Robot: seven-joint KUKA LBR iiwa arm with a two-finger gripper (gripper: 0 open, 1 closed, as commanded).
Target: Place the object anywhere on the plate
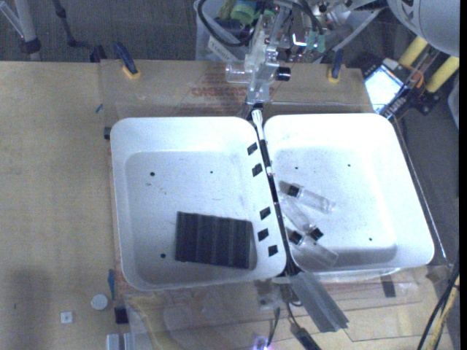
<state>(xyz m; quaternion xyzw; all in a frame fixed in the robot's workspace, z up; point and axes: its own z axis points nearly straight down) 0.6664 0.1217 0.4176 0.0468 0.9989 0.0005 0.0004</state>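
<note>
A dark ribbed rectangular plate [213, 240] lies flat in the front part of the left bin [146, 159]. Two small clear vials with black caps lie in the right bin [365, 144]: one [309, 197] near the middle, the other [312, 242] closer to the front, both near the divider. My gripper [257, 93] hangs above the back edge of the bins, over the far end of the divider, well away from the vials and the plate. I see nothing held in it.
Black tabs run along the divider [263, 195] between the bins. Cables and clutter [241, 13] sit behind the bench. The arm's white body [423, 6] fills the upper right. Blue clamps [128, 65] stand at the bench's back edge.
</note>
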